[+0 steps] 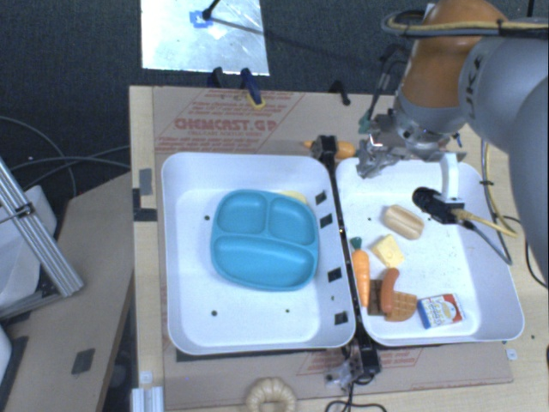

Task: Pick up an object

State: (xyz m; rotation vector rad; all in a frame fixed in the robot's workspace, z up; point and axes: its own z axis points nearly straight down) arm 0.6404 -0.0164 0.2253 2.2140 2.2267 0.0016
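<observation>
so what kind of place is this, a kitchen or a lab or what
Most likely a robotics lab test bench, not a kitchen. A grey arm with an orange band reaches over two white bins taped to cardboard, the food looks like toy pieces such as the carrot, and loose cables trail over dark carpet.

1. Dark blue-grey carpet [69,50] is covering the floor on the far side and at left.
2. A shiny foil-like sheet [204,24] is lying on the carpet at far left.
3. A brown cardboard tabletop [232,118] is bearing red lettering.
4. Aluminium rails [30,230] are slanting at left.
</observation>
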